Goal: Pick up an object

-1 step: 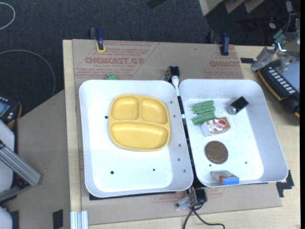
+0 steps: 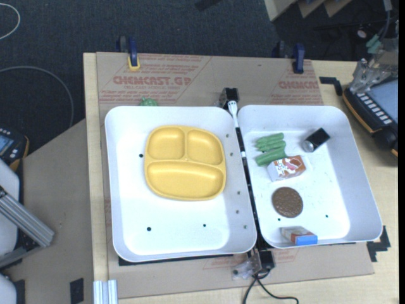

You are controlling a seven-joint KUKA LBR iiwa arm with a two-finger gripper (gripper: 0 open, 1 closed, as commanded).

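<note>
From my seat, the pick has not begun, as far as this view lets me judge. Every candidate lies loose in the right bin, and nothing is lifted or caught by anything. I cannot tell whether the gripper is released or clenched, so I treat the whole task as still ahead: choose a thing, come down on it, close, lift.

The choices in the right bin are these. A bundle of green beans lies near the bin's far left part. Just beside it, toward me, is a small carton with red and orange print. A black and grey piece sits apart toward the far right. A flat brown disc rests near the middle, clear of its neighbours. A little orange and blue box lies close against the near wall. The disc looks flat and hard to pinch; I judge the carton or the beans to be the easier take.

The left bin holds a yellow divided plate.

For writing, the brown board under both bins carries red print that I read as "CHEMCAST GP", with a partly covered repeat on the right. The carton's print is too small for me to read.
</note>
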